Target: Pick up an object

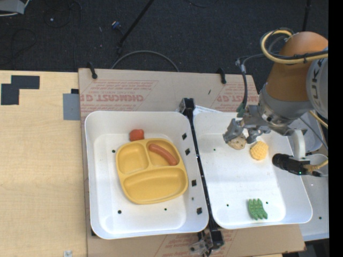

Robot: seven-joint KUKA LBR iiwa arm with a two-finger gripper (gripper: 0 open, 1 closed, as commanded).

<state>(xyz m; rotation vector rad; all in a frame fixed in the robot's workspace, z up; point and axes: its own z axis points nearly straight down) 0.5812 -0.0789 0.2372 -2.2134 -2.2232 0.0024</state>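
Observation:
My gripper [241,134] hangs over the back part of the right bin [289,210]. A tan, cookie-like piece [237,143] sits directly under its tip, touching or nearly touching it. A yellow corn cob [259,151] lies just to the right of that piece. A green ridged toy [257,209] rests near the right bin's front edge.
The left bin [102,197] holds a yellow divided plate [153,186] with a sausage [163,153] in its back right compartment. A small red item [136,135] lies behind the plate. A black divider [195,165] runs between the bins.

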